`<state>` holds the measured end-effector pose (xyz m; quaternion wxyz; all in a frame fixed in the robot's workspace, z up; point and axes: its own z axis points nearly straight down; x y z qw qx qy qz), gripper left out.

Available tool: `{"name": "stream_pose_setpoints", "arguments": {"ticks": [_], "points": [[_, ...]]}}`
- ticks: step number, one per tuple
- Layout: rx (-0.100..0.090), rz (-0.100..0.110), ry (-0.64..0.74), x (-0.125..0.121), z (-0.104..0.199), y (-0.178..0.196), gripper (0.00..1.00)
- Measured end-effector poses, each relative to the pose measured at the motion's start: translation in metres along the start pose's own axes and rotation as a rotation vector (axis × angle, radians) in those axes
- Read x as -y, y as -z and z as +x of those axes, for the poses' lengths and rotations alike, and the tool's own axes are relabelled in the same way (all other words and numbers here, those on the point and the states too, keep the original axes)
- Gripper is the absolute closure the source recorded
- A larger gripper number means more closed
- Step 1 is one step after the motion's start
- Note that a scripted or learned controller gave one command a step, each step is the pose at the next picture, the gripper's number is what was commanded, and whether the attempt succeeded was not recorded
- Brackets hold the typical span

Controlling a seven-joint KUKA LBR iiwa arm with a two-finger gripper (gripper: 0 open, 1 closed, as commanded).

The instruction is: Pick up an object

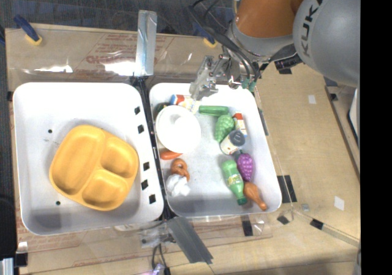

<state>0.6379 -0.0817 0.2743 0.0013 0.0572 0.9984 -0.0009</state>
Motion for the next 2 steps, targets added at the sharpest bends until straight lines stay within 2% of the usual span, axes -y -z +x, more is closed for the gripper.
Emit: {"name": "stream_pose_setpoints", "arguments": {"ticks": [1,2], "points": [[0.0,0.001,-0.096,0.03,-0.019,0.041,1.0],[-0.004,0.001,-0.075,0.136,0.016,0.039,1.0]]}}
